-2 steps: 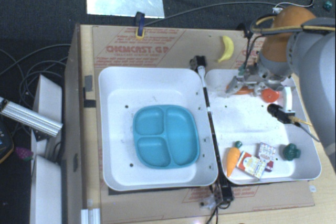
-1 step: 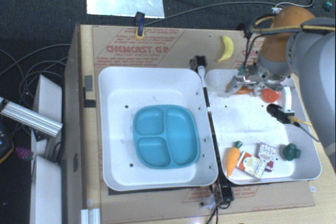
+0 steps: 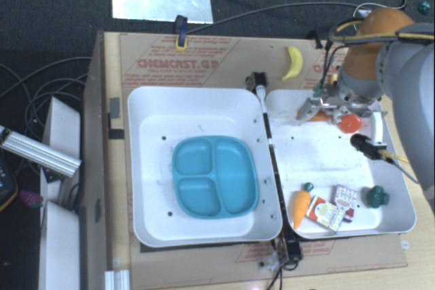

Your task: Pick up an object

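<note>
While the gripper (image 3: 318, 109) hangs low at the right bin's (image 3: 408, 217) far edge, fingers spread and holding nothing, the red object (image 3: 350, 123) lies just to its right.

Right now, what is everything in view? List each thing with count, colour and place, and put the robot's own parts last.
Bins: 2, white, side by side on the bench.
Divided tray: 1, light blue, in the left bin.
Toy carrot: 1, orange, right bin, near edge.
Small cartons: 2, white with red, right of the carrot.
Green toy: 1, dark green, right bin's near right corner.
Red object: 1, red-orange, right bin's far side by the gripper.
Banana: 1, yellow, on the cardboard behind the bins.
Arm: 1, grey with orange band, from the right.
Gripper: 1, over the right bin's far side.
</note>
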`<state>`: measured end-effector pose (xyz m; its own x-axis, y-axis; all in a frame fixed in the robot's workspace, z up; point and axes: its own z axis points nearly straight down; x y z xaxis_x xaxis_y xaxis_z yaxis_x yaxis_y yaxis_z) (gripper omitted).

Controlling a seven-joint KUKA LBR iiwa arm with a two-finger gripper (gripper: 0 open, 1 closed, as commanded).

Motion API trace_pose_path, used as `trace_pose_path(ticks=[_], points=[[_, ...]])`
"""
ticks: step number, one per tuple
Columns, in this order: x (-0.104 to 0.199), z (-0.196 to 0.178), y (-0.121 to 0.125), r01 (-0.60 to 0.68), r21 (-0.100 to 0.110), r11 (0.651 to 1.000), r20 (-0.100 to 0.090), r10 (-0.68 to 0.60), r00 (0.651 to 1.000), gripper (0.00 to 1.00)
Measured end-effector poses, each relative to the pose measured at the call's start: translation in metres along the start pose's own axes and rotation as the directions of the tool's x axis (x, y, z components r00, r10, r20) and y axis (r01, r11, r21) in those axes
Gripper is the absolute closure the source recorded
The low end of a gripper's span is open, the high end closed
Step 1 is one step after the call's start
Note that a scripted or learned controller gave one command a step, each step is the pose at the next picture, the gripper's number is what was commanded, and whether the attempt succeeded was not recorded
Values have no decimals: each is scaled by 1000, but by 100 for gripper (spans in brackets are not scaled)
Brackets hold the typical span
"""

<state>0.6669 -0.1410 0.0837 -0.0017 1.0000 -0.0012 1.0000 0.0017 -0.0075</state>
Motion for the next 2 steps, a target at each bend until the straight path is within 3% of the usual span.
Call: trace_pose_path(ticks=[1, 2], points=[[-23, -1, 0, 0, -1, 1000, 0, 0, 1000, 0], [-35, 0, 1, 5, 7, 1000, -19, -5, 1000, 0]])
